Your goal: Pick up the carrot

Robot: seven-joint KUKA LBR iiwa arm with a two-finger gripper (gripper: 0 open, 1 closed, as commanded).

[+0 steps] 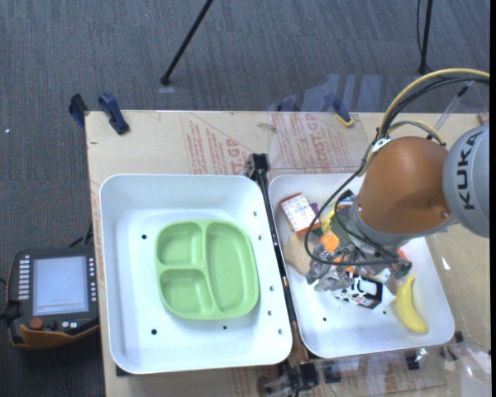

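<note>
The carrot [328, 241] shows as a small orange piece in the right bin [438, 263], near its middle left. Most of it is hidden under the arm's wrist. My gripper [341, 273] hangs low over the bin, directly beside and partly above the carrot, below the orange band. Cables and the wrist body cover the spot where the gripper meets the carrot, so I cannot tell whether anything is held.
A yellow banana [412, 305] lies at the right bin's front right. A red and white box [298, 212] and a tan flat item [297, 253] sit by its left wall. A black and white object [364, 293] lies under the gripper. A green divided plate [207, 269] rests in the left bin [120, 222].
</note>
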